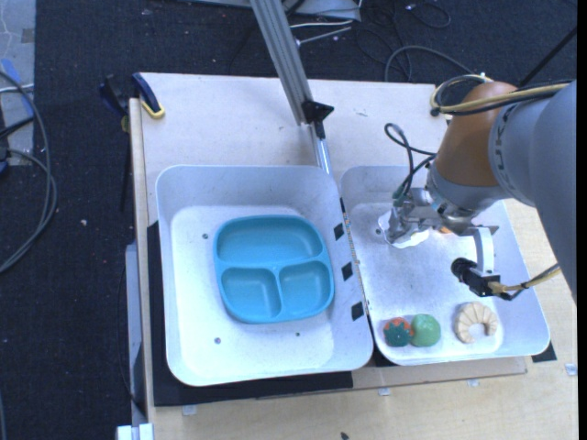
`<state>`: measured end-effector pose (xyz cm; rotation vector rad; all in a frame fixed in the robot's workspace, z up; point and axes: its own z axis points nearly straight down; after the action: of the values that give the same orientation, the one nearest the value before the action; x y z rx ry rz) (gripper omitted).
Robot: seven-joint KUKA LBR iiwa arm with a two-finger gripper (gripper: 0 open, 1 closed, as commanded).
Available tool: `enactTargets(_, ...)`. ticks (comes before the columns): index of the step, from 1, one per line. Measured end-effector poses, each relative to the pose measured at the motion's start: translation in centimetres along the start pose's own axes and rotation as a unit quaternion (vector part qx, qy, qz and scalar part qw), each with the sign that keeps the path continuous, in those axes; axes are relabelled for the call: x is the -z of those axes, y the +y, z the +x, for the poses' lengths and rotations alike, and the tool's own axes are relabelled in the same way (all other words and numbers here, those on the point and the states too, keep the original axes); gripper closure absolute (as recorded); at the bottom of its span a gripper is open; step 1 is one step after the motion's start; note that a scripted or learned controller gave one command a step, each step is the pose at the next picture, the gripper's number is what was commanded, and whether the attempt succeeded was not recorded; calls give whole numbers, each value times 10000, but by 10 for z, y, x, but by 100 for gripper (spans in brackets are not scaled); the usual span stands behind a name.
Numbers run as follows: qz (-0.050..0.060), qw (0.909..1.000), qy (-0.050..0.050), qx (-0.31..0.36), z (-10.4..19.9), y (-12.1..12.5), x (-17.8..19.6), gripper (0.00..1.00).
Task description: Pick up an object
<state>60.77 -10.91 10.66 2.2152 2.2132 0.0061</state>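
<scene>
A glossy blue plastic plate (273, 269) with three rounded compartments lies in the left bin (183, 337). Right of it, the speckled right bin (523, 324) holds a small red-and-green toy (397, 332), a smooth green ball (425, 329) touching it and a ridged tan croissant (477, 323). The hand (404, 230) hangs over this bin (grip hidden; cannot tell), above something white.

The blue tray (273, 269) looks like smooth, slightly glossy plastic. Both white bins (183, 328) seem matt and faintly speckled, while the tabletop (229, 117) looks like pale, bare wood.
</scene>
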Motion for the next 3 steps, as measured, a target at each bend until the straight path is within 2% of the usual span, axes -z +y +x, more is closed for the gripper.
enactTargets(2, 12, 10000, 15, 16, -5, 7, 113, 100)
enactTargets(3, 20, 10000, 16, 18, -5, 8, 154, 100)
